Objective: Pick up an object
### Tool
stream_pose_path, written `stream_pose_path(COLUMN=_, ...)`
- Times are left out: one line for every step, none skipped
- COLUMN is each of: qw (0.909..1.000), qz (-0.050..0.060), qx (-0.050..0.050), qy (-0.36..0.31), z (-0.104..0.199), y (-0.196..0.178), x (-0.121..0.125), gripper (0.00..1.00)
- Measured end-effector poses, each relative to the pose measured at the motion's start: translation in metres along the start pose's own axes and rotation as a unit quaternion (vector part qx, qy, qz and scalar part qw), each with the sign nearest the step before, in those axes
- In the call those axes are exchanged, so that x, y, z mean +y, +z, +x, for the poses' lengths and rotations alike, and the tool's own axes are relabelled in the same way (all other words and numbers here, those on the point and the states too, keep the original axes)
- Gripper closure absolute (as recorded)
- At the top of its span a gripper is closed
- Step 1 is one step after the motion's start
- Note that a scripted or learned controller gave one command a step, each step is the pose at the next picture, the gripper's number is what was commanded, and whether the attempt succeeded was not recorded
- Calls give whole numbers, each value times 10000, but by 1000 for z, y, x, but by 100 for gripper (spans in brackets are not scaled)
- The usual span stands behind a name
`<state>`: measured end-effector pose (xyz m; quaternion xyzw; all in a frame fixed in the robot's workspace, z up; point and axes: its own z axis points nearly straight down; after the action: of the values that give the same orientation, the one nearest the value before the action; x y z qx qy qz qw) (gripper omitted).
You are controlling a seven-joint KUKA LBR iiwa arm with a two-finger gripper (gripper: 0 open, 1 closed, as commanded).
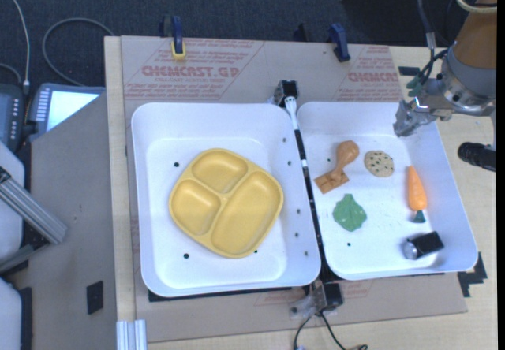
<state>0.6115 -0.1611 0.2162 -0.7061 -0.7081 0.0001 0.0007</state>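
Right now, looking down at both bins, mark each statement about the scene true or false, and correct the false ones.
1. The yellow divided plate lies in the left bin. True.
2. The cookie rests on the plate. False: it lies in the right bin.
3. The carrot lies nearer the view's right edge than the green leafy toy. True.
4. The pincer grips the carrot. False: it hangs at the right bin's far corner, apart from the carrot.
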Motion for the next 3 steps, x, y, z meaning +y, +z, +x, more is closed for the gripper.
stream_pose_path(qw=10000, qz=1, qx=6, qy=-17, z=64, y=1, x=3, gripper=100)
stream_pose_path(qw=10000, qz=5, qx=0, qy=-5, z=116, y=9, x=5, gripper=100)
stream_pose_path(qw=10000, qz=-19, qx=-2, qy=-5, z=169, y=-5, x=7, gripper=100)
